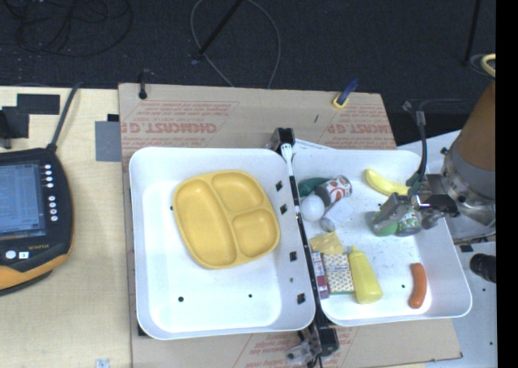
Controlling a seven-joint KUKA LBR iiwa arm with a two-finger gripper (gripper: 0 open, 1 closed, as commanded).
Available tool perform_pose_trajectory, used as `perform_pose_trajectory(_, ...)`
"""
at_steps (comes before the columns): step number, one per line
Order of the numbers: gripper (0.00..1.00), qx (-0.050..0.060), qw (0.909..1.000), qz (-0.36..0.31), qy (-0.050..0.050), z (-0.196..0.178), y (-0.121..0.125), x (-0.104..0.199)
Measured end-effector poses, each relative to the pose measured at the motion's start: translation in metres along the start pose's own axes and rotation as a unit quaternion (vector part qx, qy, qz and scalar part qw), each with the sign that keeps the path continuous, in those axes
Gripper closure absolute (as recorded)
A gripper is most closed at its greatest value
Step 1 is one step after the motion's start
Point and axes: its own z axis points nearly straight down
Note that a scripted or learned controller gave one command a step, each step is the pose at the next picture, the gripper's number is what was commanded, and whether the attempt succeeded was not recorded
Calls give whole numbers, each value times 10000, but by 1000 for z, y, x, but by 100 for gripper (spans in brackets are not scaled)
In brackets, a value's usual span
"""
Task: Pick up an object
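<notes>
My gripper [392, 219] is low inside the right bin [450, 293], near its right side, reaching in from the right. A small green object [402, 228] lies right at its tip; whether it is held I cannot tell. A yellow banana [384, 183] lies just behind the gripper. A red-and-white can [337, 190], a white ball [312, 209] and a dark green item [312, 187] sit at the bin's back left. A yellow bottle [364, 275] and a patterned packet [339, 272] lie at the front, and an orange sausage [417, 285] at the front right.
The left bin [154, 277] holds a yellow divided plate [227, 217]. A black divider [296, 229] runs between the bins. A handheld control pendant [32, 213] lies on the bench at far left. Cardboard [243, 116] lies under both bins.
</notes>
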Motion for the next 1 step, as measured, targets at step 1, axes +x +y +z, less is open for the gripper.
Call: perform_pose_trajectory(1,0,-52,10000,19,-20,170,-16,20)
